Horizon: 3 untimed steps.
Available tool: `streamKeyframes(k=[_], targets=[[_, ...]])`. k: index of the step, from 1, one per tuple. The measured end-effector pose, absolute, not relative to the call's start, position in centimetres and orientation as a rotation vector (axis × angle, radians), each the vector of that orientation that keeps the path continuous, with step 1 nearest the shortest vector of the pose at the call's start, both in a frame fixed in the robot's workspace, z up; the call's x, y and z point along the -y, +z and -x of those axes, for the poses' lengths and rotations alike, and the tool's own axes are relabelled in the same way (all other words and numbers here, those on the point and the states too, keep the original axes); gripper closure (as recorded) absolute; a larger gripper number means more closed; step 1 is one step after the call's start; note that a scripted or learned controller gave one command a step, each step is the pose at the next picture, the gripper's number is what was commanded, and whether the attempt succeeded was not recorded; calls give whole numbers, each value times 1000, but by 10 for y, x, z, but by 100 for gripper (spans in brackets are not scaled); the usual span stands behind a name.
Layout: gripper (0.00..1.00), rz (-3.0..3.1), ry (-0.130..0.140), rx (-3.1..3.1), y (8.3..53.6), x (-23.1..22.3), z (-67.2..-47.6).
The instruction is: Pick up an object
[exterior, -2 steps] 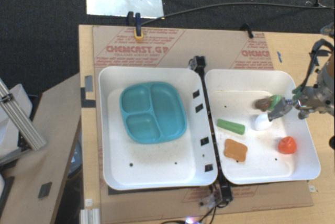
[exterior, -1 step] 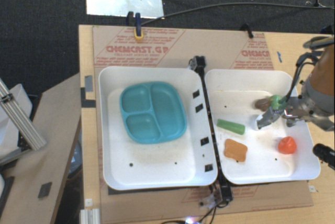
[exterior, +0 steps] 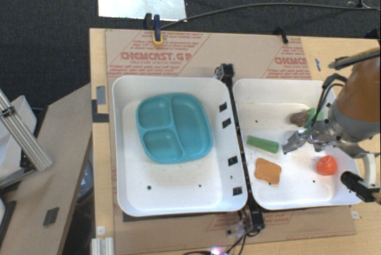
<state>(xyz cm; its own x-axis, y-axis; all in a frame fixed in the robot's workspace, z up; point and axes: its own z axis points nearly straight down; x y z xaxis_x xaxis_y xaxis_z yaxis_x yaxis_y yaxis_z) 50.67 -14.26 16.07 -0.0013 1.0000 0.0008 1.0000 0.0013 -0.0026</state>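
Several small things lie in the right bin point(exterior: 280, 93). A green block point(exterior: 262, 143) rests near the bin's left side, and an orange chunk point(exterior: 268, 170) sits in front of it. A red round thing point(exterior: 325, 165) is further right. A brownish lump point(exterior: 297, 118) lies toward the back, with a green piece point(exterior: 311, 113) partly hidden behind the arm. My gripper point(exterior: 294, 142) hangs low over the bin's middle, just right of the green block and left of the red thing. I see nothing held in it.
The left bin point(exterior: 128, 188) holds a teal divided plate point(exterior: 174, 127). A black divider with clips point(exterior: 233, 140) runs between the two bins. The grey and orange arm point(exterior: 357, 99) covers the right bin's right side.
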Motion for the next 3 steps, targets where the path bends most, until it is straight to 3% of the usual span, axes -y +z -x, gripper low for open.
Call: streamKeyframes(k=[1, 2, 3], targets=[[0, 2219, 0, 2222, 117, 143, -514], [100, 2222, -2, 2224, 129, 143, -515], [100, 2222, -4, 2227, 173, 148, -515]])
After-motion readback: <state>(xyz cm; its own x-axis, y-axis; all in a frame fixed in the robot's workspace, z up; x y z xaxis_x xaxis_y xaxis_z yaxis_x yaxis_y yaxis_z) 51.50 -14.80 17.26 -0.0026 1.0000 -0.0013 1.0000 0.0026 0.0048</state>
